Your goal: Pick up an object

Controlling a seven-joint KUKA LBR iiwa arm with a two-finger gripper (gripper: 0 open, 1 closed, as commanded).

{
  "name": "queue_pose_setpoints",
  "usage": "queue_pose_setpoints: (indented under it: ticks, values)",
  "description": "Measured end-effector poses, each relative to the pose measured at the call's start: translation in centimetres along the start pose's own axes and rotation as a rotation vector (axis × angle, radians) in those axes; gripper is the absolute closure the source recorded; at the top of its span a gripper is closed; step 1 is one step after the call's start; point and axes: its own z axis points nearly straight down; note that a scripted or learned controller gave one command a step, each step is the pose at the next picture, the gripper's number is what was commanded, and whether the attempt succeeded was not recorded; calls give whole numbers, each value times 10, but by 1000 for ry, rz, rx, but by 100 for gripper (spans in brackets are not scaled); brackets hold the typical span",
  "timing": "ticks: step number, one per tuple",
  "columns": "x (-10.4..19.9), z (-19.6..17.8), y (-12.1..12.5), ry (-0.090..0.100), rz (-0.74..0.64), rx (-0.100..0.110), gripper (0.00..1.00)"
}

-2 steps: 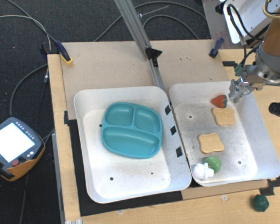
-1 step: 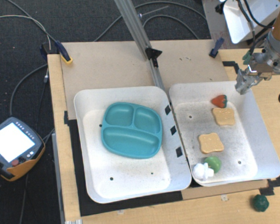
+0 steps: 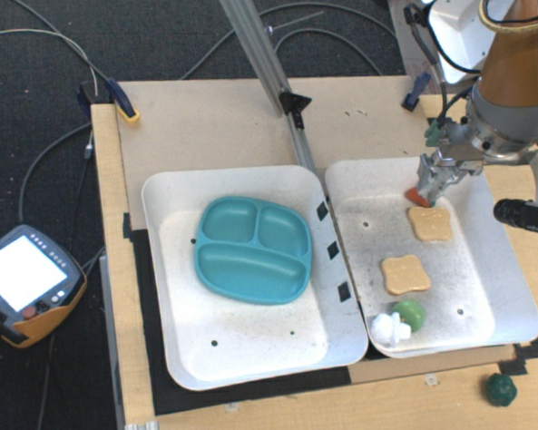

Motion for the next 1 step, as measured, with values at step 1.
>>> queue_pose_setpoints:
  ticks: [1]
  values:
    - [47, 20, -19, 0, 0, 1, 100]
